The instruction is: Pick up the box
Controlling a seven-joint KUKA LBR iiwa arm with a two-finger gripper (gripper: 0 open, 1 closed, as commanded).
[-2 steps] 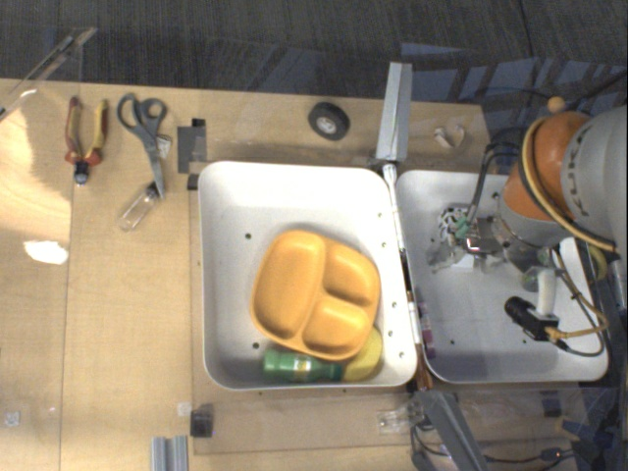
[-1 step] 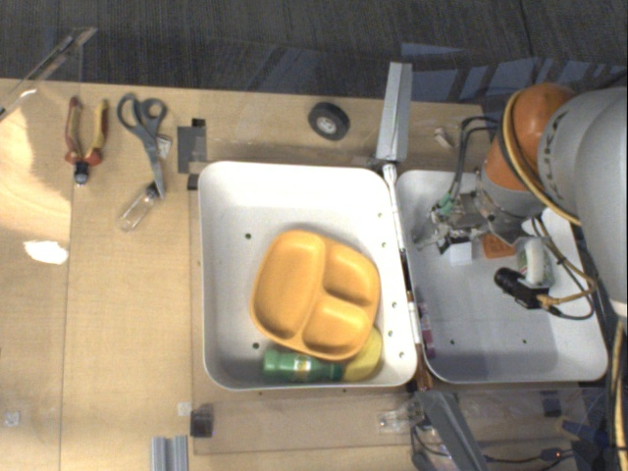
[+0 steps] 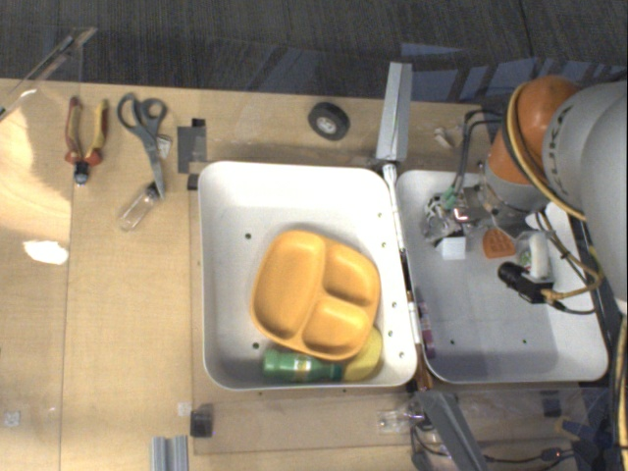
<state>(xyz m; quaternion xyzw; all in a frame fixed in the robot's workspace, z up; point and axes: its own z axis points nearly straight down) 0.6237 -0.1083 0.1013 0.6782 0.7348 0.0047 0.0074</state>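
Note:
My gripper hangs low over the far left part of the right bin, reaching in from the right. A small white box-like piece lies just below it, close to or touching the gripper; I cannot tell whether it is held. Just to its right, partly under the wrist, lies a small orange object.
The left bin holds a yellow divided plate, tilted over a green can and a yellow-green round thing. On the bench behind lie scissors, red-handled pliers and a tape roll.

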